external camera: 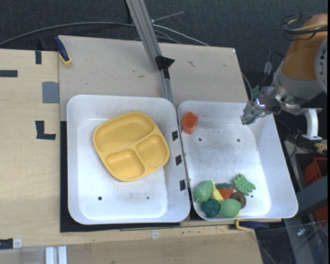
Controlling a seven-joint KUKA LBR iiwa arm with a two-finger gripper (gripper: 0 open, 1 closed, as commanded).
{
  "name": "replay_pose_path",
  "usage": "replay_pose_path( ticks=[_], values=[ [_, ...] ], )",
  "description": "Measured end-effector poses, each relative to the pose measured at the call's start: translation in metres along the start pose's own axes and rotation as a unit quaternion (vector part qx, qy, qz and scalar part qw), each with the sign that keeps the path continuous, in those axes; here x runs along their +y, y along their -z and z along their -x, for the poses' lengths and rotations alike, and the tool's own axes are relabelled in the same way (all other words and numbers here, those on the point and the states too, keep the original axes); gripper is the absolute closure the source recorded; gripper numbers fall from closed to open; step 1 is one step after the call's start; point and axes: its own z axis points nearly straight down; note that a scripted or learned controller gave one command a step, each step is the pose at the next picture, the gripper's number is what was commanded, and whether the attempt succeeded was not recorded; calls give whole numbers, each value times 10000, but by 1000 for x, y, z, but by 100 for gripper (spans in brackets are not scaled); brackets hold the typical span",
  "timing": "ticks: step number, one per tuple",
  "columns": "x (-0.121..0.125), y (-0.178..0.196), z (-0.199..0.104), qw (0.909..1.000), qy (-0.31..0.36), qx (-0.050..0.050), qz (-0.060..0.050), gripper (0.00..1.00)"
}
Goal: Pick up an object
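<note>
My gripper hangs over the far right corner of the right bin, with nothing seen between its fingers. An orange block sits alone at the bin's far left corner. A cluster of small toy foods lies along the bin's near edge: a light green piece, a dark teal piece, a green ball, a leafy green piece and a red-orange piece. The gripper is far from both the block and the cluster.
The left bin holds a yellow divided plate. A grey metal pole slants down to the gap between the bins. Cables run across the dark floor behind the bench.
</note>
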Motion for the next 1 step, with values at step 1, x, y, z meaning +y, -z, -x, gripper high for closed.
replay_pose_path(
  ticks=[1],
  values=[
    [1, 43, 0, 10000, 1, 2, 2, 100]
  ],
)
